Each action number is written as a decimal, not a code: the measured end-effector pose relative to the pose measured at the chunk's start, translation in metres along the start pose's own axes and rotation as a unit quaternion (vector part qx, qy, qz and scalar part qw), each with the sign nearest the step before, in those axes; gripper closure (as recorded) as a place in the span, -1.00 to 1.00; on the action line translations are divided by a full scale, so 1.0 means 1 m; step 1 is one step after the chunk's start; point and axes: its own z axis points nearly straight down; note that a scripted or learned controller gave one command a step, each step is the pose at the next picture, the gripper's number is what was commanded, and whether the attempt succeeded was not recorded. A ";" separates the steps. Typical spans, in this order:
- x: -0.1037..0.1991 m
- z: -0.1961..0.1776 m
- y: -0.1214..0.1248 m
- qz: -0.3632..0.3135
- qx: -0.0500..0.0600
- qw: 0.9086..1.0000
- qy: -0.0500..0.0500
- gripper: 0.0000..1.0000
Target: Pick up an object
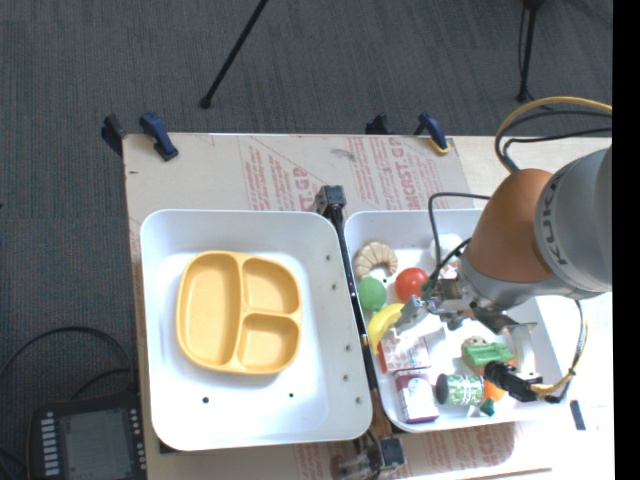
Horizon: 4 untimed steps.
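The likeliest object is the yellow banana (pixel 385 322), lying in the right bin (pixel 452 220) just below the green ball (pixel 372 293) and left of the red ball (pixel 410 283). The gripper (pixel 432 304) hangs just right of the banana (whether its fingers are spread or closed I cannot tell), seemingly lined up to take it. Left of the banana, the yellow divided tray (pixel 240 312) sits in the other bin (pixel 165 238) on the worktop (pixel 280 168).

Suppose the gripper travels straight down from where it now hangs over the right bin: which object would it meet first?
Probably the yellow banana, lying just below-left of the gripper; the red-and-white carton is close too, and depth is hard to judge.
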 end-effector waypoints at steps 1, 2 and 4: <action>0.011 -0.001 0.062 -0.001 -0.001 1.000 0.000 -1.00; 0.011 -0.008 0.062 0.001 0.001 1.000 0.001 1.00; 0.018 -0.002 0.098 0.000 -0.002 1.000 -0.004 -1.00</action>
